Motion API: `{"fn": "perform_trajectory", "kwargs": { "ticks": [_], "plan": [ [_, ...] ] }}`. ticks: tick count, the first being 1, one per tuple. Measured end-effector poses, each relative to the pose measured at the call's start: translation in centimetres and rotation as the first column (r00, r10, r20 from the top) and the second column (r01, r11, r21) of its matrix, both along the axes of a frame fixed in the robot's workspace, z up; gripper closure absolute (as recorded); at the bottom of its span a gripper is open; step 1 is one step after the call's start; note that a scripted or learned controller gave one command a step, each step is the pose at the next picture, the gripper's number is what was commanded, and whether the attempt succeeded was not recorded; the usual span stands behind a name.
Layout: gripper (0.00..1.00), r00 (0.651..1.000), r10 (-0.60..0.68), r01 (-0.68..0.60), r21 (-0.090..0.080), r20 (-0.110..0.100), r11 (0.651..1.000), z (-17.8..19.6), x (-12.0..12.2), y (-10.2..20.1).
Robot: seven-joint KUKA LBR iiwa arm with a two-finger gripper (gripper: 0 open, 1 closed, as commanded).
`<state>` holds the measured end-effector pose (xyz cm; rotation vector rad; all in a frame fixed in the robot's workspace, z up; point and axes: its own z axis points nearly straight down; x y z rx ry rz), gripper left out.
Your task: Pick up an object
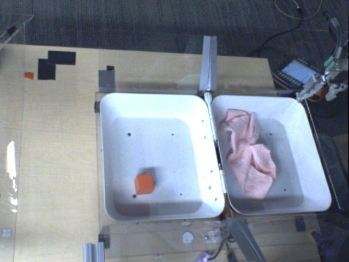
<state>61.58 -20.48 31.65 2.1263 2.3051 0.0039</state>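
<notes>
Gripper (327, 83) sits just past the far right corner of the right bin (313, 146); whether it is open I cannot tell. Inside that bin lies a crumpled pink cloth (248, 152); beside it, the left bin (109, 146) holds an orange block (144, 184)

The desk (49, 162) is cut off at the left and bottom edges. The device (297, 72) by the right bin (322, 162) is blurred.
</notes>
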Motion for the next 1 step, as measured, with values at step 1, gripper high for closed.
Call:
{"fn": "perform_trajectory", "kwargs": {
  "ticks": [1],
  "plan": [
    [0.00, 0.999, 0.046, -0.046, 0.001, -0.001, 0.999, -11.08, 2.43, 0.21]
  ]
}}
